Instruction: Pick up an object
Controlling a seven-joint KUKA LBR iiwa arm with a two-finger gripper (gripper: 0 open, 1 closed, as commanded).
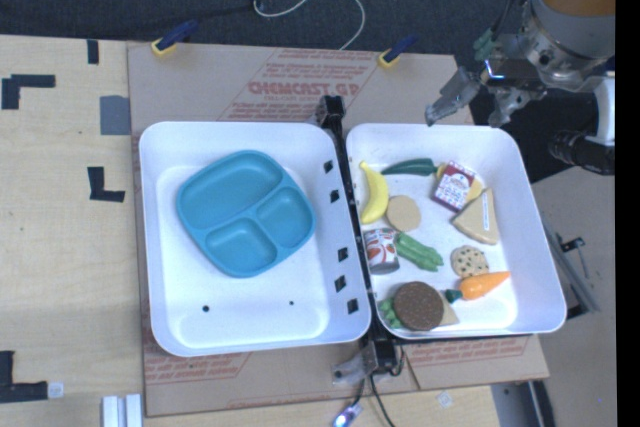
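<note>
The gripper (472,101) hangs above the far edge of the right bin (528,205), its two fingers spread apart with nothing between them. Below it in that bin lie the toy foods: a banana (373,193) by the left wall, a green pepper (408,167) at the far side, a carrot (484,285) and burger (417,306) at the near edge. The left bin (160,235) carries a blue divided plate (245,212) near its middle.
</note>
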